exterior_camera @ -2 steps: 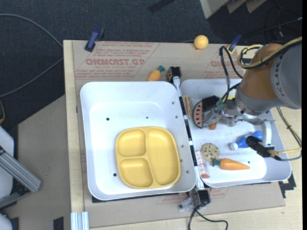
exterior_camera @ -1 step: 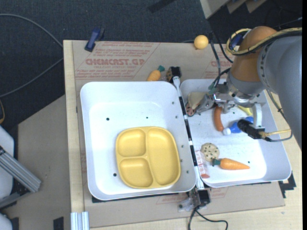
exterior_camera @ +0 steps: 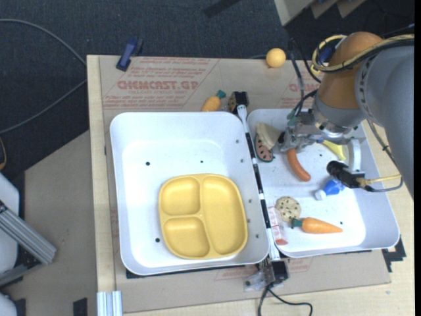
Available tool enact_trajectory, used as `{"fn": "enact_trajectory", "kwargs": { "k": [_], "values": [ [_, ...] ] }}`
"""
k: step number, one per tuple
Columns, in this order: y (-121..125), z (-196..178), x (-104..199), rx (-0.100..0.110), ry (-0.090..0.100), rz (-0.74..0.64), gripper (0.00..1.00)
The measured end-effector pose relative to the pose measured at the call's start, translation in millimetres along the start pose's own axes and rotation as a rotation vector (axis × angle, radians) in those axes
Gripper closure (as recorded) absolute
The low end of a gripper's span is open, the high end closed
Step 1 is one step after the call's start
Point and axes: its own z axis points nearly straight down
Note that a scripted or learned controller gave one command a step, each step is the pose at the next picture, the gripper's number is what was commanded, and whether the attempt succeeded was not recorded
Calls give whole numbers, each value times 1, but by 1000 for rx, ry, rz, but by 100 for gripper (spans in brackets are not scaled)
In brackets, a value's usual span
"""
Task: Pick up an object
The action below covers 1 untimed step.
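The right bin (exterior_camera: 378, 209) holds several toy foods. An orange-red sausage (exterior_camera: 298, 165) lies near its middle. A watermelon wedge (exterior_camera: 264, 143) leans by the bin's left wall. A cookie (exterior_camera: 287, 207) and a carrot (exterior_camera: 320, 226) rest toward the front, with a small blue item (exterior_camera: 331, 188) to the right of the sausage. A yellow piece (exterior_camera: 336, 151) peeks out beside the wrist. My gripper (exterior_camera: 297, 137) hangs low over the back of this bin, just above the sausage's upper end. Nothing shows in its grasp.
The left bin (exterior_camera: 131, 143) carries a yellow divided plate (exterior_camera: 202, 214). On the bench behind the bins lie a yellow ball (exterior_camera: 275, 58), a blue clip (exterior_camera: 129, 54) and a small orange toy (exterior_camera: 212, 103). A wrapper (exterior_camera: 275, 228) lies at the right bin's front left.
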Motion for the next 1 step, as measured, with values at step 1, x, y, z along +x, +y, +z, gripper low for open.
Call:
{"fn": "enact_trajectory", "kwargs": {
  "k": [1],
  "values": [
    [-52,-91,77,-4,3,-2,100]
  ]
}}
